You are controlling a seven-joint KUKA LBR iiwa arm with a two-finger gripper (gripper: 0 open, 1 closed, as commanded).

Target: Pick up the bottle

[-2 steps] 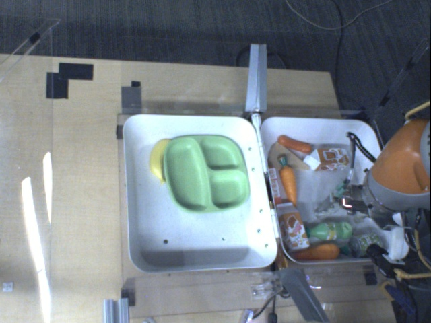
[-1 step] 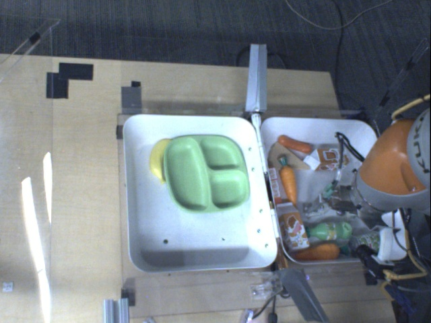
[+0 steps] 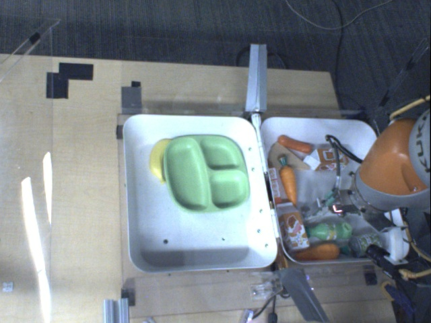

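The claw (image 3: 337, 204) hangs low over the right white bin (image 3: 360, 128) — its grip state I cannot tell. The green plastic bottle (image 3: 330, 231) lies on its side just nearer, beside an orange carrot (image 3: 316, 252) — apparently the arm is lining up.

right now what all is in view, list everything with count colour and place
bins: two, white, side by side on the bench
divided plate: one, green, upside down in the left bin
yellow thing: one, yellow, under the plate's left edge; what it is I cannot tell
carrots: three, orange, right bin, at the top, middle and bottom
bottle: one, green, lying in the right bin near its bottom
packets: a few, brown, orange and white, right bin; exact count unclear
cable: one, light, looped on the dark floor above
arm: one, grey with orange band, over the right bin
gripper: one, dark, just above the bottle
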